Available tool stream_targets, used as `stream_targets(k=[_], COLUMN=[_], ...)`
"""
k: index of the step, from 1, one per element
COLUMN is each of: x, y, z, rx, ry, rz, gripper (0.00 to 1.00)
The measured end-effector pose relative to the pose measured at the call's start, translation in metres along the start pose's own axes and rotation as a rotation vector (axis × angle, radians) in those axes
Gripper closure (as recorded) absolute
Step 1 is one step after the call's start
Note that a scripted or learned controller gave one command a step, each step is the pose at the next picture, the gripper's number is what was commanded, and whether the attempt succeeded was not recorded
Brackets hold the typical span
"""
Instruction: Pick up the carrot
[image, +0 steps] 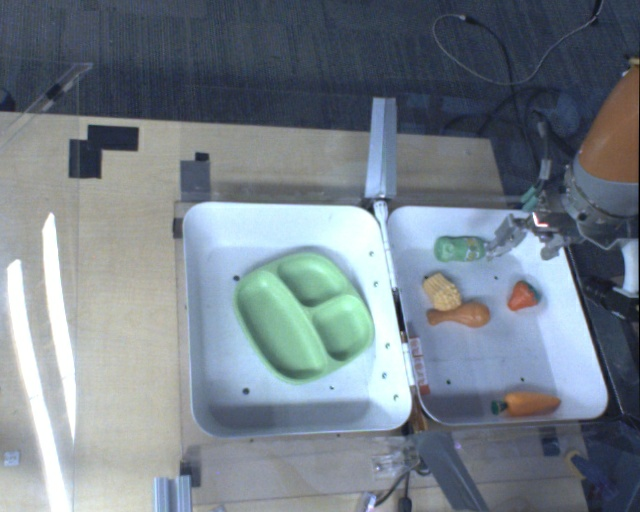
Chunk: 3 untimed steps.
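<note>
camera view
Bench: pale wooden bench (120, 300) carrying two shallow white bins side by side, with a metal divider post (383, 150) rising at the far edge between them
Left bin: the left bin (210, 400) holds a green divided plate (303, 315) with three compartments, lying tilted near the bin's middle; nothing lies in the compartments
Right bin: the right bin (570, 360) holds five small items
Carrot: the carrot (527, 404) lies flat against the near edge of the right bin, toward its near right corner, orange body pointing right and green top pointing left; nothing touches it
Green bottle: a green bottle (459, 248) lies on its side near the far edge of the right bin, just beside the gripper's tip
Corn: a yellow corn piece (442, 291) lies left of the bin's middle, just above the drumstick
Drumstick: a brown drumstick (460, 317) lies near the middle of the right bin, well apart from the carrot
Strawberry: a red strawberry (522, 296) sits toward the right edge of the bin
Arm: grey arm with an orange band (610, 140) reaches in at the far right corner of the right bin
Gripper: the gripper (507, 236) hangs over the far edge of the right bin, well apart from the carrot; whether its fingers stand apart or together, I cannot tell
</note>
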<state>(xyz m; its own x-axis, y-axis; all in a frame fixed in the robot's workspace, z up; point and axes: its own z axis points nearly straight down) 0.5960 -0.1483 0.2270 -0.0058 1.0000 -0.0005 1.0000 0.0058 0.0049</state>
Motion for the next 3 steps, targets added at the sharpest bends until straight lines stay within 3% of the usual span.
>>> stream_targets(k=[1, 2, 3], x=[0.052, 0.056, 0.056], y=[-0.019, -0.036, -0.034], z=[0.049, 0.135, 0.122], rx=[0.001, -0.001, -0.008], ry=[0.000, 0.001, 0.000], rz=[-0.057, -0.281, -0.282], gripper=[0.00, 0.00, 1.00])
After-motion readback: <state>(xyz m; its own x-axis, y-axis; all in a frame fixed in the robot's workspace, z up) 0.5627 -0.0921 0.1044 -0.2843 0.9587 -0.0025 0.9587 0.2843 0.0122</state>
